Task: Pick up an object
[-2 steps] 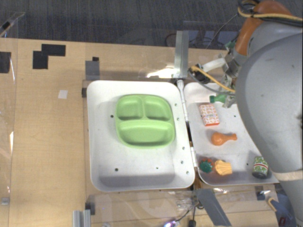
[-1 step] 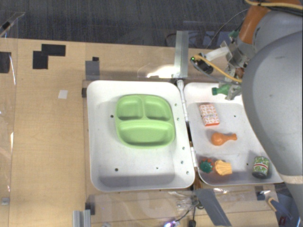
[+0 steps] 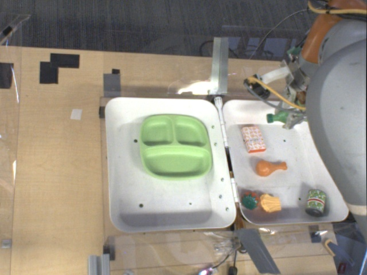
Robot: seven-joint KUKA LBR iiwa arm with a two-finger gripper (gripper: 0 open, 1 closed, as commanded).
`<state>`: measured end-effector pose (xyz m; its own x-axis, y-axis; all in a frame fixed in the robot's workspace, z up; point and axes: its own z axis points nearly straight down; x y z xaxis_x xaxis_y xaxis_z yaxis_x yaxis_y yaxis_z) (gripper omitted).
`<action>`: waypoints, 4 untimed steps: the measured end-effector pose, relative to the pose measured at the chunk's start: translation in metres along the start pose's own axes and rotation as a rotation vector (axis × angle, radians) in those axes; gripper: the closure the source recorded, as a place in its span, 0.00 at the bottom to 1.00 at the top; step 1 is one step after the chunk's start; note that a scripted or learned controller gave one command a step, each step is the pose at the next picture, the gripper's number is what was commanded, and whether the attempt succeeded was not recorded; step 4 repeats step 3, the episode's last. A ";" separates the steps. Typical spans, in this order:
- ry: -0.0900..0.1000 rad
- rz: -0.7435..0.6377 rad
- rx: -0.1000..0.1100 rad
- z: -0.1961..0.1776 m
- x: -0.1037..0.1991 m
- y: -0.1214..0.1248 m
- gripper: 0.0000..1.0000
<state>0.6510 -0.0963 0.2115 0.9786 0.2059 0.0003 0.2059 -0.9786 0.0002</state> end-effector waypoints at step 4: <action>0.001 0.003 0.002 -0.017 0.019 -0.051 1.00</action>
